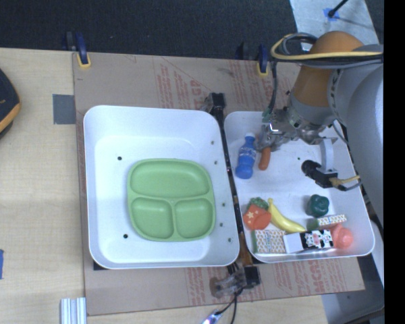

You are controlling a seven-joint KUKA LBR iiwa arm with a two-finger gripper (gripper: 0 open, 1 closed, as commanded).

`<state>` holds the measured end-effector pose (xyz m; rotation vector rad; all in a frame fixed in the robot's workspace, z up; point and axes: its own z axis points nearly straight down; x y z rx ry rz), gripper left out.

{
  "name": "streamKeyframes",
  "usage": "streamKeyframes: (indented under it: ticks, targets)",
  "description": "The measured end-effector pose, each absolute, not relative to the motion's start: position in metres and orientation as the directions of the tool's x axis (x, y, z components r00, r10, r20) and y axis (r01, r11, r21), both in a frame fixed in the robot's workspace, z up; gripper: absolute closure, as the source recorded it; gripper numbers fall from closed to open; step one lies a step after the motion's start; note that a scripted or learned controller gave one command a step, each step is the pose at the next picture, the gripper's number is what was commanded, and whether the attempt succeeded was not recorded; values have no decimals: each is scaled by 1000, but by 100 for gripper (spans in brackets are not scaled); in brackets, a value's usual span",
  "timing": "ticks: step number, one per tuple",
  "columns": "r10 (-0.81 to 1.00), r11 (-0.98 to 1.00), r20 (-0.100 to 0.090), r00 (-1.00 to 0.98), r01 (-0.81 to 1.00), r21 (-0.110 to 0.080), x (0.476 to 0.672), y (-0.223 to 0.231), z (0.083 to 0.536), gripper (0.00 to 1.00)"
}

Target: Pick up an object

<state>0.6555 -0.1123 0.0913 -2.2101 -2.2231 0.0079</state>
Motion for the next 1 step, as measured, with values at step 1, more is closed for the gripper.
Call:
streamKeyframes:
  ticks: [1]
  targets:
    - [1000, 6, 0, -6, 1000, -1, 612, -56, 193, 100]
